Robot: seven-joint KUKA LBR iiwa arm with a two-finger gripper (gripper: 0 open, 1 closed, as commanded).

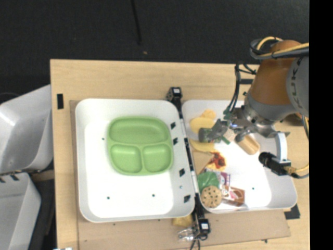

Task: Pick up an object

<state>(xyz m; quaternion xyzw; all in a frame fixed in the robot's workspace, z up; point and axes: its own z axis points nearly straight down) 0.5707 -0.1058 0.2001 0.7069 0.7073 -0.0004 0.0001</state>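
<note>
Gripper [221,130] low in the right bin [276,191]
Whether its jaws grip anything cannot be told; yellow items [203,123] beside it, cookie [210,196] nearer the bin's front edge.

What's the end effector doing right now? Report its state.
End effector: low in the right bin, above the yellow toy food; open or closed cannot be told from this view.
</note>
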